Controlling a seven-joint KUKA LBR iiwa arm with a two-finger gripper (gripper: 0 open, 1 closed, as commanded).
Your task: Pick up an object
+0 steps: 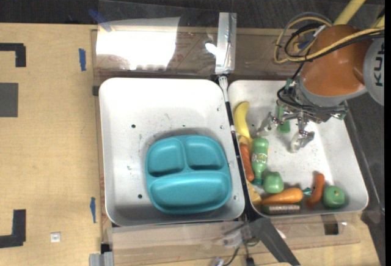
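My gripper (285, 132) hangs over the upper middle of the right bin (342, 148), under the orange wrist band. Its two metal fingers (267, 124) are spread open with bare bin floor between them. Several toy foods lie along the bin's left and front walls. A yellow banana (242, 119) lies just left of the gripper. Below the gripper sits a green bottle-shaped piece (260, 155), beside a thin red-orange piece (245, 162). At the front are a green pepper (273, 183), an orange carrot (283, 196), a red chili (316, 188) and a green apple (334, 196).
A teal divided plate (188, 172) lies in the front half of the left bin (122, 112). A clear plastic sheet (159, 44) and a taped strip stand behind the bins. Yellow and black cables loop above the wrist (299, 38).
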